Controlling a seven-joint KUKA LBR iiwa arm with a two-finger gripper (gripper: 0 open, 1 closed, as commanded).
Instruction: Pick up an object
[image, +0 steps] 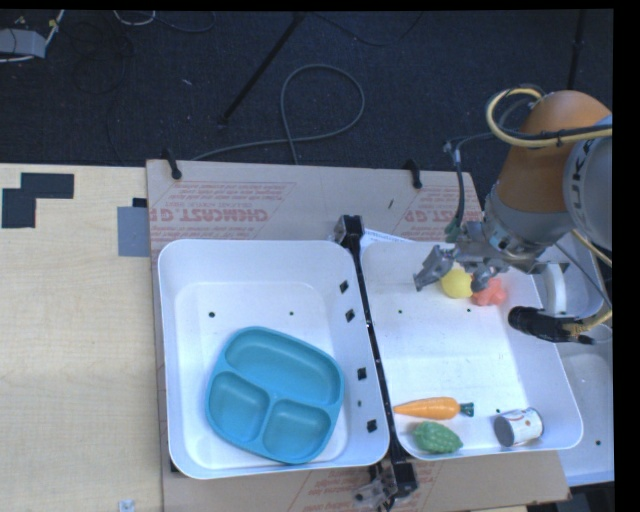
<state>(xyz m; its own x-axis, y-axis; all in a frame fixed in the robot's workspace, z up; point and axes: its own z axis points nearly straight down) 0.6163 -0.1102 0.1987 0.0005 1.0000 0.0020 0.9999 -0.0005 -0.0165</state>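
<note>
With its fingers spread wide, the gripper (458, 268) hovers right at the yellow ball (456, 284) near the far wall of the right bin (560, 395), so the grasp seems under way and closing squarely around the ball comes next.

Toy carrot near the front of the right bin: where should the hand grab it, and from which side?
Grip the carrot across its orange middle, coming straight down from above. It lies flat, lengthwise left to right, so close front-to-back. The green toy sits close in front; the back side looks freer.
</note>
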